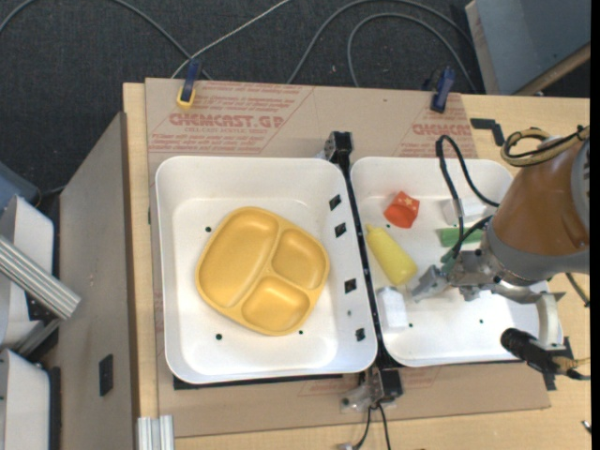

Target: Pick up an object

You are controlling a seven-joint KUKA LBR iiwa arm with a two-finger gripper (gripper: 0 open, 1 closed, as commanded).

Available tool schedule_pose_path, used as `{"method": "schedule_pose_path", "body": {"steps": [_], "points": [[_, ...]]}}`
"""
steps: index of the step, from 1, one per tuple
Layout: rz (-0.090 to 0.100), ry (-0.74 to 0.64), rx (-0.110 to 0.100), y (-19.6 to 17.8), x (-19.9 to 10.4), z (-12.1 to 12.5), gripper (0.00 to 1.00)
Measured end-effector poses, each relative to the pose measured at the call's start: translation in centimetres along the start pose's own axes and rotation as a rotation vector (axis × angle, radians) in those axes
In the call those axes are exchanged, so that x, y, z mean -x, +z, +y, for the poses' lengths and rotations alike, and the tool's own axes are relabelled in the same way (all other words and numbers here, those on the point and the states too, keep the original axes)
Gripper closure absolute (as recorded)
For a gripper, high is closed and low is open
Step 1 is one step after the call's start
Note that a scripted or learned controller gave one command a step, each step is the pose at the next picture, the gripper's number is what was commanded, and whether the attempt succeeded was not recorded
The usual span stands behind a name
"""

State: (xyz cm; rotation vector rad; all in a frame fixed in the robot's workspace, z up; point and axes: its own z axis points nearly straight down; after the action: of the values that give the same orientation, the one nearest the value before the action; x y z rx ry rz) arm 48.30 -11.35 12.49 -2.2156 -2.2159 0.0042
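Two white bins (178,251) lying side by side, pincer (427,287) hovering near yellow object (390,255), its state I cannot tell.

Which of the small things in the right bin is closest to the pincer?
The white block near the bin's lower left, just beside the pincer. The yellow bottle-shaped piece lies a little farther, and the red piece farthest.

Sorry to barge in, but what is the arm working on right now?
The grey arm reaches into the right white bin, its gripper low beside a yellow squeeze bottle. A small red object and a green item lie nearby. A yellow divided plate sits in the left white bin. Nothing looks lifted yet.
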Motion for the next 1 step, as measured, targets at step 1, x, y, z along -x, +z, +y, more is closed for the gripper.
{"method": "schedule_pose_path", "body": {"steps": [1], "points": [[-0.002,0.001,0.008,-1.38,0.07,0.17,1.0]]}}
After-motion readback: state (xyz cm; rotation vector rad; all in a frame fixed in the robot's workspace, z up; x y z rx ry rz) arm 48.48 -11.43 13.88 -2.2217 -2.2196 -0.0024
